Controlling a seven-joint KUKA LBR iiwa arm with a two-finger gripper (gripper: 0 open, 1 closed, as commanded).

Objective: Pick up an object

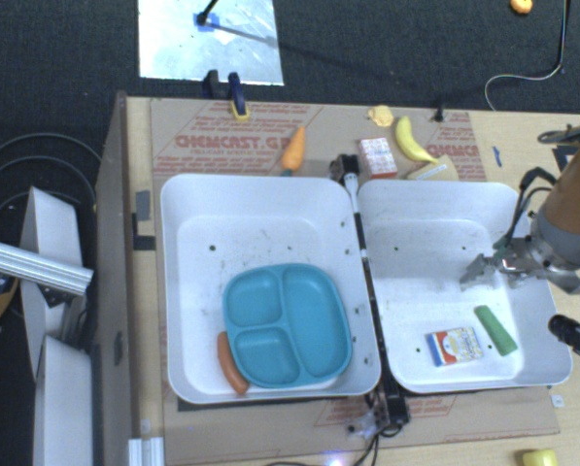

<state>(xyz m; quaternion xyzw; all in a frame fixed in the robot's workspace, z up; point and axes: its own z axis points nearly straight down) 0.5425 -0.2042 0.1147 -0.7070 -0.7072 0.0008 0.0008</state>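
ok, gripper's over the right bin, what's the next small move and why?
Probably shift the gripper toward the green stick and lower over it. The gripper hangs above bare floor of the right bin, with nothing between its jaws; the stick lies just below it in the view, beside the small carton, apart from both.

A turquoise plate and orange sausage lie in the white left bin; lower right, a green stick and a red, white and blue packet.
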